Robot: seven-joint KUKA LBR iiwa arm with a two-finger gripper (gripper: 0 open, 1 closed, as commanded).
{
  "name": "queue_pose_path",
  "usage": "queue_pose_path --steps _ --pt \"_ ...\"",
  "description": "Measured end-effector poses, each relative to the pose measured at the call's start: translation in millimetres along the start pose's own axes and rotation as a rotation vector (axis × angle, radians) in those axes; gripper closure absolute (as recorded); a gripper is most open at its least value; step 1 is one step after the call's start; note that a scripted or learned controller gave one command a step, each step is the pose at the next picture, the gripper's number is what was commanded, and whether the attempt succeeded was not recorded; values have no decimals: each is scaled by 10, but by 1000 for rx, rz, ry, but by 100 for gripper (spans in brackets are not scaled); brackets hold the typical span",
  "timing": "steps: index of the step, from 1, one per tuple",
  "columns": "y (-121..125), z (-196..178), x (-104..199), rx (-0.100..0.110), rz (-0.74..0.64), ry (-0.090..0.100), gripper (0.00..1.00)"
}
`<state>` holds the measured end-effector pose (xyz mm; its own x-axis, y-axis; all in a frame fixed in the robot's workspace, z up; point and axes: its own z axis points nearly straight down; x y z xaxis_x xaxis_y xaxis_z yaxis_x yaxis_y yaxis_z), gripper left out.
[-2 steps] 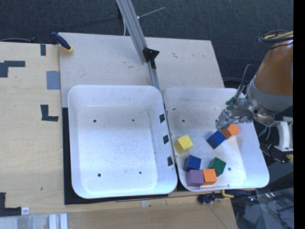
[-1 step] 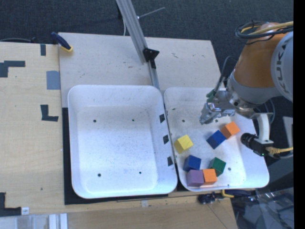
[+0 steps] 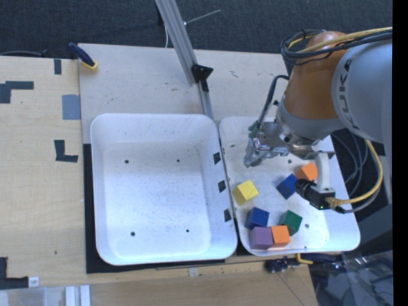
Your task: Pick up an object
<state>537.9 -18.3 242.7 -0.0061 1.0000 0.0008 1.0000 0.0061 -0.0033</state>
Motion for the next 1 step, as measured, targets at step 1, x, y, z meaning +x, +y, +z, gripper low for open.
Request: queue_pose_path --steps 1 --pt "151 143 504 -1 0 0 100"
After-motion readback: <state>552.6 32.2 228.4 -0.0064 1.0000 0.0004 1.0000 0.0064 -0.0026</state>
